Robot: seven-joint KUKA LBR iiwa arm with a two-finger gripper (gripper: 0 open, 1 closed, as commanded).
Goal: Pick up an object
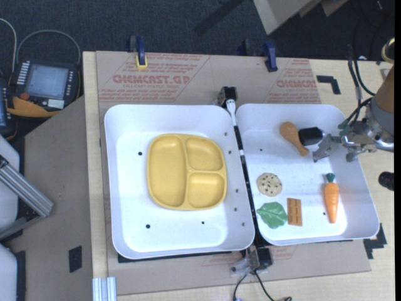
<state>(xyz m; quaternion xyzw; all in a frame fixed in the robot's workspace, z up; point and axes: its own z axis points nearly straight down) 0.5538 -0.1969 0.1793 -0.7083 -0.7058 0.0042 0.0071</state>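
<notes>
- Your gripper (pixel 336 152) hangs with its two fingers apart. Nothing is between them.
- The carrot (pixel 331 200) is the closest thing to it, so I would pick that one. The gripper is just behind the carrot's green top, over bare floor in the right bin (pixel 307 174).
- The carrot lies flat with its point toward the front. Turn the fingers so they close across its thin sides, not along it.
- Aim for the fat orange part. The green top looks small and may slip out.
- Go straight down, and close only when a finger sits low on each side of the carrot.
- The bin wall is near the carrot on the arm's side. Keep that finger off it.
- On the carrot's other side lies the cracker (pixel 294 211), near but not touching. The leaf (pixel 272 214) and cookie (pixel 269 184) lie farther that way. They should not block you.
</notes>
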